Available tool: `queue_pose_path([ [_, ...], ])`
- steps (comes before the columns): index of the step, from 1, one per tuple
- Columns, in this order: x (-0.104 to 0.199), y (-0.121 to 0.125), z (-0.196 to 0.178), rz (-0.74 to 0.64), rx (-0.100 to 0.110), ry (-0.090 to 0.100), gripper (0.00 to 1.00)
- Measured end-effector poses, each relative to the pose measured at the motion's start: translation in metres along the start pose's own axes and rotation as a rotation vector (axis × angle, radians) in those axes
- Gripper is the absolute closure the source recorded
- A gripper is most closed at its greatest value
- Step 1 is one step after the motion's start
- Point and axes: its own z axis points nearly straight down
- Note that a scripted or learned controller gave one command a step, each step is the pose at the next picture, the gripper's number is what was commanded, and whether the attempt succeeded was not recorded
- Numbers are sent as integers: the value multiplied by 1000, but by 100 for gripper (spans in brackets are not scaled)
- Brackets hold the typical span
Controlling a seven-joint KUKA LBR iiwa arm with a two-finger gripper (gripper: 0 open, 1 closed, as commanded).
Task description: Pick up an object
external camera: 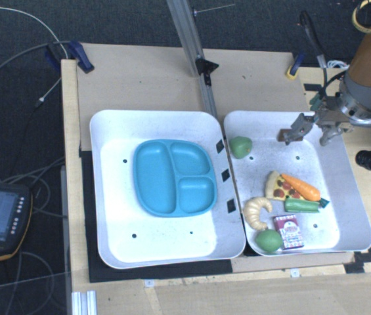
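in the left bin we see a blue divided plate. right bin: green ball near its left wall, then croissant, pizza slice, carrot bunched close. our gripper hovers spread apart, grasping nothing. we judge that bunching risks a snagged neighbour or a slipped grasp.
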Motion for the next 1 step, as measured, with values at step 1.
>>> queue_pose_path([
  [1, 0, 0, 0, 0, 0, 0, 0],
])
